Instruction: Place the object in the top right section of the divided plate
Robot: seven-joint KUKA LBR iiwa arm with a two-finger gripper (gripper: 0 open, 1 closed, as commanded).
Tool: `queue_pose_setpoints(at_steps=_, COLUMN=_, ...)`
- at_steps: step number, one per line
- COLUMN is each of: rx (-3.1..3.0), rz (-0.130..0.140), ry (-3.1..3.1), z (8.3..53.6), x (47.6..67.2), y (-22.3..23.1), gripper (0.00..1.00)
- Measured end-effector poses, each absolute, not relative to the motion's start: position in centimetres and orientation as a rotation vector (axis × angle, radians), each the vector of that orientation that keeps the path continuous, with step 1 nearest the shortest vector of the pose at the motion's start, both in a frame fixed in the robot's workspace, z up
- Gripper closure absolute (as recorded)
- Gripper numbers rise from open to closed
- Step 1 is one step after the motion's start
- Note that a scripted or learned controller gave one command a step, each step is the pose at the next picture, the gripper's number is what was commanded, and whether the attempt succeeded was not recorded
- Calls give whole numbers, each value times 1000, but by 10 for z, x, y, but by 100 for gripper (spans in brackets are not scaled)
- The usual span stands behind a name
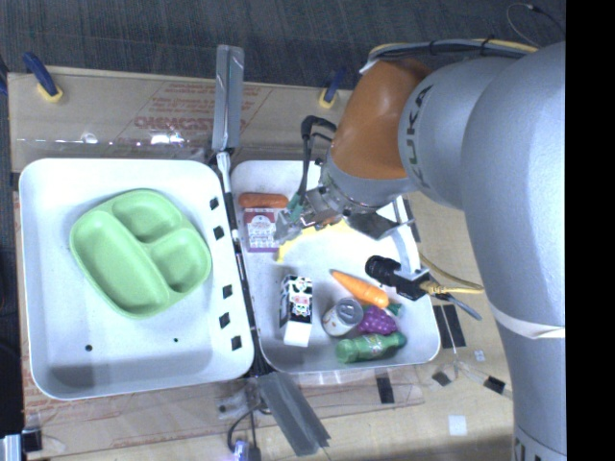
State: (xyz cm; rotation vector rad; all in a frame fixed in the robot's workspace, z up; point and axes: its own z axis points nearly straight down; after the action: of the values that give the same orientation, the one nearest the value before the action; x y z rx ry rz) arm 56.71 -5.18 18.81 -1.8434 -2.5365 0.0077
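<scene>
The big grey arm (461,113) is stretched in from the right and takes up a lot of the frame, so a fair chunk of the right bin (322,257) is covered by it. The left bin (38,286) is taken up by the green divided plate (139,253), which is set at a bit of a slant, so the "top right" section is probably meant to be one of the two smaller pockets on the side facing the other bin. The gripper (298,217) is parked low over the upper left part of the right bin, but whether it's spread or closed can't be told, since it's mostly buried under the wrist. Nothing can be seen held in it, so the object is judged to be in the right bin, not yet picked. A red packet (260,229) is just left of the gripper, and a yellow scrap (284,250) is just below it. The plate lies well off to the left, across the divider. The carrot (357,287), small carton (298,305), can (343,317) and grapes (380,323) are bunched lower down.
</scene>
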Motion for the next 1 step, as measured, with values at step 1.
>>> queue_pose_setpoints(at_steps=1, rx=-1702, rz=4, ry=-2636, z=209, x=506, y=-60, gripper=100)
